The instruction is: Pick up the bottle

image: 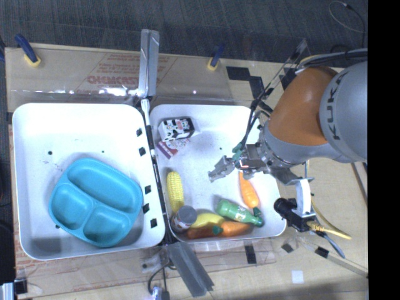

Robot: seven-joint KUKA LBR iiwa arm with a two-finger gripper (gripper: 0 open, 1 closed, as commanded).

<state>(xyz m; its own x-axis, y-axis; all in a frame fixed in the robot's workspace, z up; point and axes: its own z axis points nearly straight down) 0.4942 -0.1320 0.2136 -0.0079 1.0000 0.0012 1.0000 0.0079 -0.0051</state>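
The bottle [239, 212] is green with a pale label. It lies on its side near the front wall of the right bin [206, 119], against an orange carrot [249, 192] and a yellow banana [208, 219]. My gripper [222, 167] hangs over the bare middle of the right bin, up and to the left of the bottle and apart from it. Nothing shows in its grasp. The grey arm with its orange band [303, 108] comes in from the right.
Also in the right bin are a corn cob [175, 191], a small cow-print carton [177, 129], a round grey can [185, 217] and a second carrot [230, 229] along the front. The left bin [37, 120] holds a blue divided plate [95, 200].
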